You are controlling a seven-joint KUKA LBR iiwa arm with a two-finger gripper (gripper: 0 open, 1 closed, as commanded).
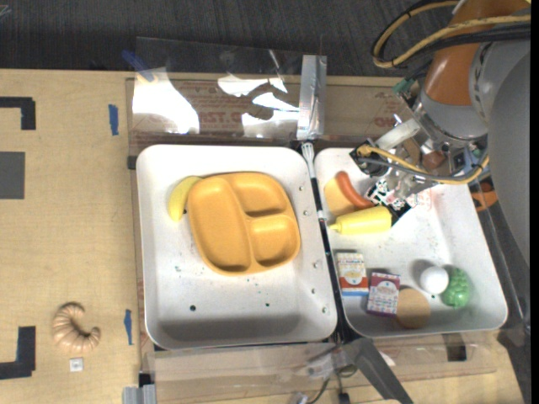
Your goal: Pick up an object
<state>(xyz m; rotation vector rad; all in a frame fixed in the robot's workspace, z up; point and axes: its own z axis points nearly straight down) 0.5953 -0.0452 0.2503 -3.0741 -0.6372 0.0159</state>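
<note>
Nearest the camera, on the bare worktop left of the bins, lies one croissant. In the front of the right bin sit five small things close together: one white carton, one red-patterned box just beside it, one tan round piece touching that box, one white ball and one green ball side by side. The left bin holds two things — one orange divided plate with three compartments, and one banana tucked against the plate's left edge. Farther back in the right bin, against the wall between the bins, lie one yellow bottle on its side and one hot dog just behind it. The gripper is low over the back of the right bin, just right of the bottle and hot dog — whether it is open or closed, or has hold of anything, cannot be told. Behind both bins stands one clear plastic sheet.
</note>
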